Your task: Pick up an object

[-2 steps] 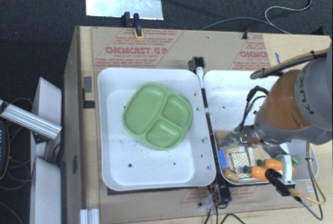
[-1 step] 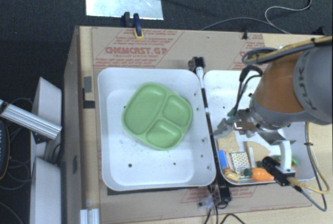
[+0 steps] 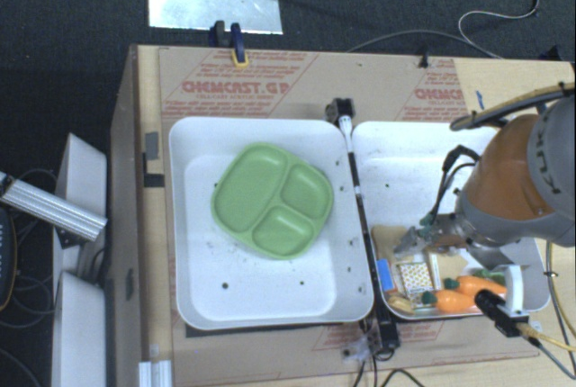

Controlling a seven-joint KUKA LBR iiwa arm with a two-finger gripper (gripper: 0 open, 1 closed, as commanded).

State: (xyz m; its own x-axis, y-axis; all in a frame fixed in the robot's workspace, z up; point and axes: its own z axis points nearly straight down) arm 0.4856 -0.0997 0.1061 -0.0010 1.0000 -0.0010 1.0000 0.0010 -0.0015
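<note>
Bench point(image 3: 270, 84): brown board with red lettering, bearing two shallow white bins side by side.
Left bin point(image 3: 207, 286): white, holding one thing, the green plate.
Right bin point(image 3: 396, 151): white, bare across its far half, crowded with small objects at its near end.
Arm point(image 3: 526, 183): grey with an orange band above the wrist, reaching in from the right, hanging over the right bin's near half.
Green plate point(image 3: 273, 200): light green, three compartments, lying flat near the middle of the left bin.
Gripper point(image 3: 430, 237): low over the near part of the right bin, just above the clutter; cannot tell how its claw stands, hidden against wrist and objects.
Small objects point(image 3: 423, 282): heaped at the right bin's near end, beside and below the gripper.
Orange piece point(image 3: 468, 286): carrot-like, lying at the near edge of the heap.
Blue piece point(image 3: 385, 275): small, at the heap's left side, close to the divider between bins.
Checked card point(image 3: 413, 274): pale, patterned, between blue piece and orange piece.
</note>
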